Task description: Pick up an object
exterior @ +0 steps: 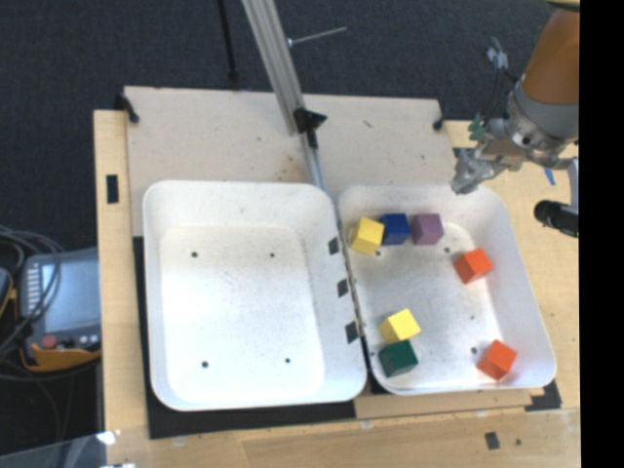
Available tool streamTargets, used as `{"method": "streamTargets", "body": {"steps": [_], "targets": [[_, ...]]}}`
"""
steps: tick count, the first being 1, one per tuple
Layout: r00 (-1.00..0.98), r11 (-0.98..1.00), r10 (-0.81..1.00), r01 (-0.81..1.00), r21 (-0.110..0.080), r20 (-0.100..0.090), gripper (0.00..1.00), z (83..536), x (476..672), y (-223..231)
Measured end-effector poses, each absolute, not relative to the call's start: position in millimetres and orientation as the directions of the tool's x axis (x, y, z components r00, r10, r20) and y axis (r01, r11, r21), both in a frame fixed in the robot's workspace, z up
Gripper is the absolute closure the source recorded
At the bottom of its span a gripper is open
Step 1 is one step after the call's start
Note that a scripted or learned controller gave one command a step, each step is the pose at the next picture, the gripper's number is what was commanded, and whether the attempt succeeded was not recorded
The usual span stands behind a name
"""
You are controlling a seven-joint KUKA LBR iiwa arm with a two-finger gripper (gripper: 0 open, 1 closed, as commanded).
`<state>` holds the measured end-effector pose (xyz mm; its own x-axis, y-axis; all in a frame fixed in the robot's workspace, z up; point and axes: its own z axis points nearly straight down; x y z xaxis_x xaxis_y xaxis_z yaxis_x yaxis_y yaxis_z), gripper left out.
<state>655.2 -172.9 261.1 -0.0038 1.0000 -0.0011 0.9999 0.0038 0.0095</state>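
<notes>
while the gripper (472, 175) hovers apart, the purple cube (427, 228) sits square.

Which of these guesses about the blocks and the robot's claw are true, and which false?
1. All the blocks lie in the right bin. True.
2. The blue block sits between a yellow block and the purple block. True.
3. There are three orange blocks. False: two, one by the right wall and one near the front corner.
4. The green block lies alone in the left bin. False: it touches a second yellow block in the right bin.
5. The gripper holds a block. False: it hangs over the bin's back edge with none in it.
</notes>
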Motion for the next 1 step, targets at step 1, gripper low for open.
{"method": "streamTargets", "body": {"steps": [1], "targets": [[-0.005, 0.005, 1.0, 1.0, 0.006, 0.0, 1.0, 293.8, 656.2, -173.5]]}}
